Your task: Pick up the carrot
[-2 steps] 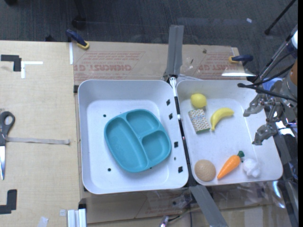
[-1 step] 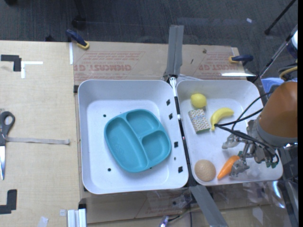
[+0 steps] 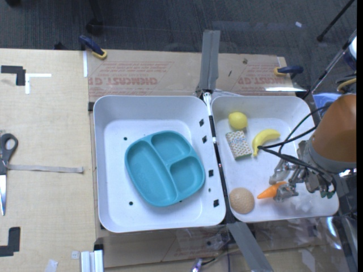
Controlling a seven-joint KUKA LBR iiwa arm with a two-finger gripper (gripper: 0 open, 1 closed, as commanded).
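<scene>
The orange carrot [image 3: 266, 193] lies in the right bin [image 3: 258, 107] near its front edge, pointed tip toward the left. My gripper [image 3: 285, 185] is low over the carrot's thick right end and hides that end. The carrot still appears to rest on the bin floor. The grey arm with its orange band [image 3: 339, 130] reaches in from the right, with black cables running across the bin.
The right bin also holds a lemon [image 3: 238, 120], a speckled sponge block [image 3: 239, 144], a banana [image 3: 265, 137] and a tan round ball [image 3: 241, 200] just left of the carrot. The left bin [image 3: 108, 152] holds a blue divided plate [image 3: 164, 168]. Scissors [image 3: 5, 152] lie on the bench at far left.
</scene>
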